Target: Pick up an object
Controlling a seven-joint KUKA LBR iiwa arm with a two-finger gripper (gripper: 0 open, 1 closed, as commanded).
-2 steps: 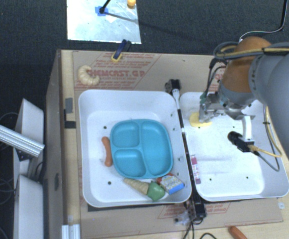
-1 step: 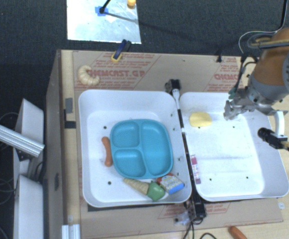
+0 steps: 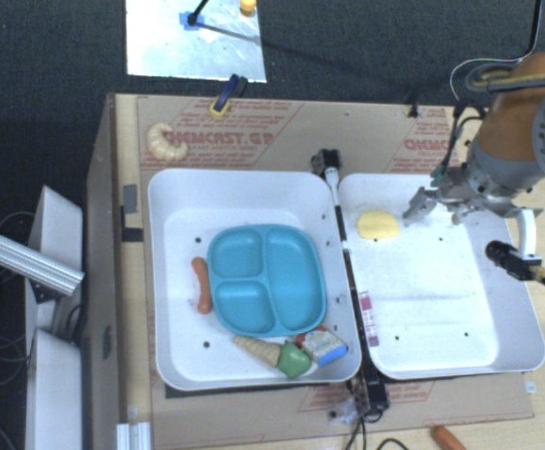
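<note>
Right bin (image 3: 497, 345), yellow object (image 3: 378, 224)

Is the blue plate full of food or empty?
Empty. The blue plate shows bare compartments; the toy sausage lies beside it in the left bin.

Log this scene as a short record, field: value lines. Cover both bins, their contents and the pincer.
left bin: blue divided plate, orange sausage-shaped piece left of it, cone-shaped piece, green piece, small packet at the near edge
right bin: yellow object near the far left corner
pincer: over the right bin's far edge, right of the yellow object, holding nothing
</note>
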